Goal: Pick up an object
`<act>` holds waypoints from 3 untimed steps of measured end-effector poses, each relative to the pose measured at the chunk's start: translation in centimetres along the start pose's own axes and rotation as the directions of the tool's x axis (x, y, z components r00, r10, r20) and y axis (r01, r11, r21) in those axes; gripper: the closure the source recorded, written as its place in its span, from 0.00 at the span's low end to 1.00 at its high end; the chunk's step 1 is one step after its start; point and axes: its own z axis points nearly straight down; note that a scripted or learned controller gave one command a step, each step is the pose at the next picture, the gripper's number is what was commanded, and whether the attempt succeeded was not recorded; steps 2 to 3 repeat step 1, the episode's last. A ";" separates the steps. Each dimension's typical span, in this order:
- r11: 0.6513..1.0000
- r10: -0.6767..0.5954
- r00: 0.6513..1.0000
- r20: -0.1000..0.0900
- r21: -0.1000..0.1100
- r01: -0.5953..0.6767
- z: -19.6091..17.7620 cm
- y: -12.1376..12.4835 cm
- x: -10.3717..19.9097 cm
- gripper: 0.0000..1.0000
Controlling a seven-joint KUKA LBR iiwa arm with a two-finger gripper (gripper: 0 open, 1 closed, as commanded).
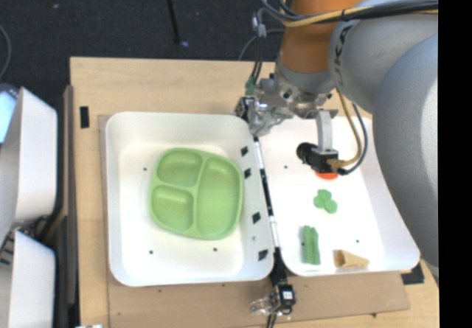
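Observation:
My gripper [289,131] hangs under the grey wrist and orange band at the far end of the right bin [383,194], close to the divider between the bins. A small red-orange object [325,172] lies just beneath a black part of the gripper assembly. Whether they touch is unclear. Nearer the front of this bin lie a small green lump [325,202], a long green block [310,244] and a tan wedge [350,260]. A green divided plate [197,192] lies flat in the left bin [125,172].
The arm's bulky grey body covers the right bin's far right side. A raised rim with black clips [264,194] separates the two bins. A cable loops from the wrist beside the red-orange object. Wooden bench surface surrounds the bins.

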 end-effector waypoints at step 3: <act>1.000 0.001 1.000 0.000 0.002 -0.001 0.0 -1.0 4.7 1.00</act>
